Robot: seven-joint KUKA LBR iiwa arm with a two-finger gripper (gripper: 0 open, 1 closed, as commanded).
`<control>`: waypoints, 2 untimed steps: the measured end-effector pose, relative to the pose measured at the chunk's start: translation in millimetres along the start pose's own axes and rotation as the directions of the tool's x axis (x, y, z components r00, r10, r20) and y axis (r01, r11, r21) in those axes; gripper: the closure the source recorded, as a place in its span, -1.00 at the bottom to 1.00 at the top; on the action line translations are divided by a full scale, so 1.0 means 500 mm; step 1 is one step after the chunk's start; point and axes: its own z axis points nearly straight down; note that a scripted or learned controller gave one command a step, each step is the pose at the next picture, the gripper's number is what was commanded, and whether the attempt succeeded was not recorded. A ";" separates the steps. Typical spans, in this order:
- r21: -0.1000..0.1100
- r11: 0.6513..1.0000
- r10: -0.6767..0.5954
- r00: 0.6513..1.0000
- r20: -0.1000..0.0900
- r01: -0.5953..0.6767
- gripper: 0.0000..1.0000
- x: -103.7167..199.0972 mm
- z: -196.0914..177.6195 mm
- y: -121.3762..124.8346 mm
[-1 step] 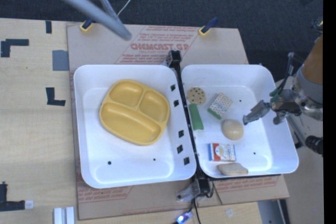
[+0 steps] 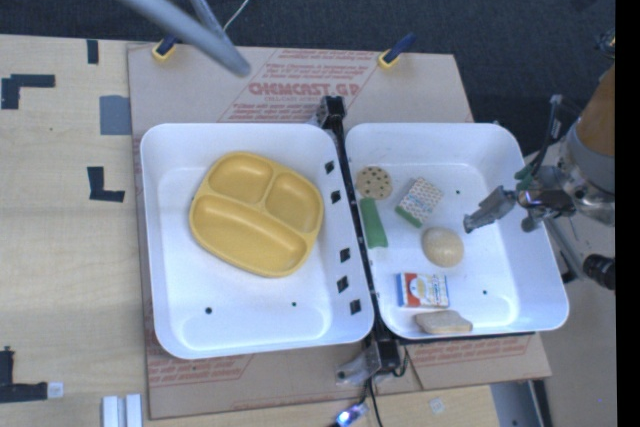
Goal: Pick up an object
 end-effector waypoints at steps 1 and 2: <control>0.003 1.000 0.002 1.000 -0.001 -0.002 -1.00 -0.003 0.095 -0.017; 0.007 1.000 0.001 1.000 -0.002 -0.001 -1.00 0.001 0.224 -0.024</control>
